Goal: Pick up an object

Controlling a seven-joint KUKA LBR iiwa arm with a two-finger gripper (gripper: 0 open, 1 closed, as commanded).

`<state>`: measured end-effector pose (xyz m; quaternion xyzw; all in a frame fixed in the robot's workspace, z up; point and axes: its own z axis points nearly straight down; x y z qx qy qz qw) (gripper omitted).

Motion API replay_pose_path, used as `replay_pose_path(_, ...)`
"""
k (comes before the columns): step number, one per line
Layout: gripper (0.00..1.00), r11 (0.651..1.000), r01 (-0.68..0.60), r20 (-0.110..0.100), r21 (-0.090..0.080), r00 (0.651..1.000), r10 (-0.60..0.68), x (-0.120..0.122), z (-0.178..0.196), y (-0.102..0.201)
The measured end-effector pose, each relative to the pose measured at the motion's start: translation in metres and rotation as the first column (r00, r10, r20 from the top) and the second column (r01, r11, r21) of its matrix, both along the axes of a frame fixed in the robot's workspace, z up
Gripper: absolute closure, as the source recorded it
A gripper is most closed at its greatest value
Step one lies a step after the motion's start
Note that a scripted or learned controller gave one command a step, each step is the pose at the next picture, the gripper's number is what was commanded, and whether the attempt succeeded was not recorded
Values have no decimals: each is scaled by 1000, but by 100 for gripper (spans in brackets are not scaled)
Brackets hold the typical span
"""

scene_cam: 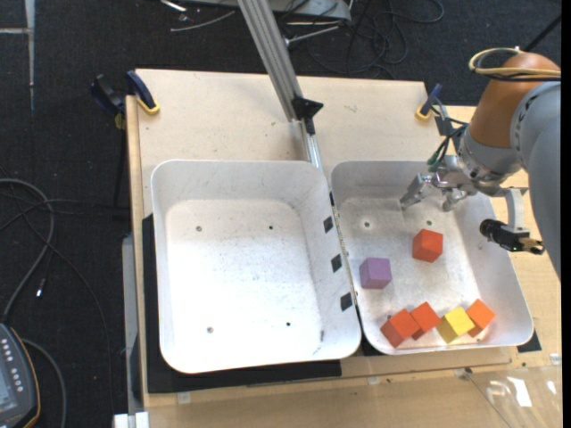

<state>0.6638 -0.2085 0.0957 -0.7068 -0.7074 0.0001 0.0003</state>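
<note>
- front rim of right bin: row of four blocks touching or nearly so: red-orange block, orange block behind it, yellow block, orange block at the right end
- mid bin: purple cube, alone, near the divider; red cube just right of it and further back
- left bin: only specks on its floor
- far part of right bin: gripper hangs above the floor, behind the red cube, clear of every block; fingers look spread, nothing between them
- progress: nothing picked yet; choosing a target, descent, closing and lift all remain; red cube looks the closest candidate
</note>
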Motion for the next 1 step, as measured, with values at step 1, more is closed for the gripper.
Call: replay_pose_path(1,0,1000,1,-3,1,1000,-1,-50,-1,32)
